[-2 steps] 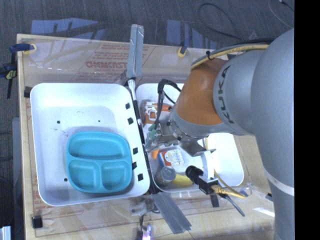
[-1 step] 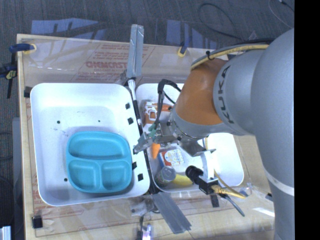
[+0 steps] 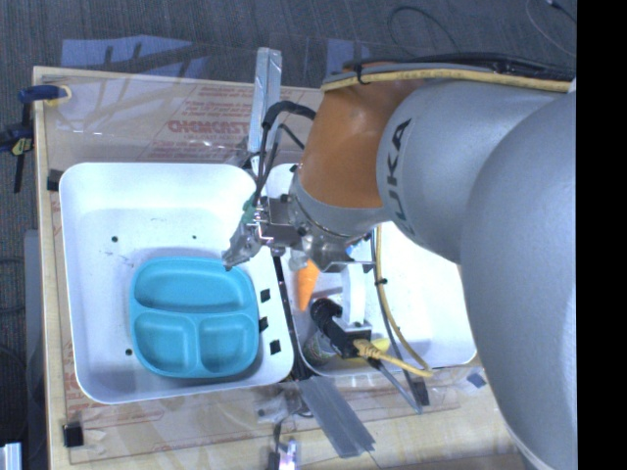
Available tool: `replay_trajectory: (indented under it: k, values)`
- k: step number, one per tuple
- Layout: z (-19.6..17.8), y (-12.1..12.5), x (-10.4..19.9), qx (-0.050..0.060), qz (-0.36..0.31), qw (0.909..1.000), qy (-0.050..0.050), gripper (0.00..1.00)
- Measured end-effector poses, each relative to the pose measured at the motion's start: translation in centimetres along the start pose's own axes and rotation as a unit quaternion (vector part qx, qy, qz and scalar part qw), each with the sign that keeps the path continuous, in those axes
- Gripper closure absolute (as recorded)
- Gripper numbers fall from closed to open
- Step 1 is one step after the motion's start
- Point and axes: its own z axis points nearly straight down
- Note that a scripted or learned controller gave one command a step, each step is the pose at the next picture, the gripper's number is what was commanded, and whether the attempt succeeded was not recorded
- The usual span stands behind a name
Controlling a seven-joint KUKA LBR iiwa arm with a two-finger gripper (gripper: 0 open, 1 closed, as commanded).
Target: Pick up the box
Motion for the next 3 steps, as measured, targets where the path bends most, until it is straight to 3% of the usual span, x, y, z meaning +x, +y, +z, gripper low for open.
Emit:
replay_trajectory:
  k: [1,2,3]
  values:
    - [3.3,-1.1,-8.2,0.001,0.031,0.9995,0.0,0.0]
    - [14.2,-0.6,-15.0,0.002,0.177,0.9842,0.0,0.0]
    - [17.7,-0.4,-16.3,0.001,0.17,0.9855,0.001,0.0]
